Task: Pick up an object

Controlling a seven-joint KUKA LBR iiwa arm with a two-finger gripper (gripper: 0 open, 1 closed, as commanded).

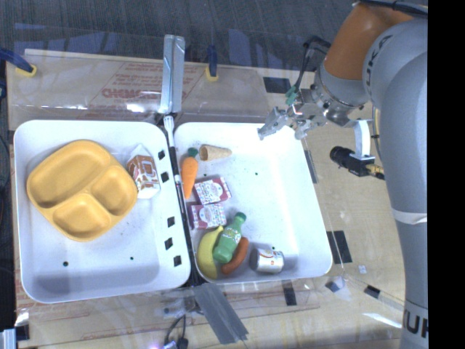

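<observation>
The right bin [290, 195] holds an orange carrot [189, 176], an ice-cream cone [214, 152], two small pink cartons [212, 190] [207, 215], a green bottle [229, 238] lying on a yellow banana [208, 254], a sausage [236, 259] and a silver can [269, 261]. My gripper [285, 122] hangs over the far right corner of this bin, fingers spread open with nothing between them. It is well apart from the objects, which lie along the bin's left side.
The left bin [94, 267] holds a yellow divided plate [80, 187] and a small brown-and-white carton [144, 174]. A metal post [172, 71] rises at the far end of the wall between the bins. The arm's grey body [396, 122] stands along the right.
</observation>
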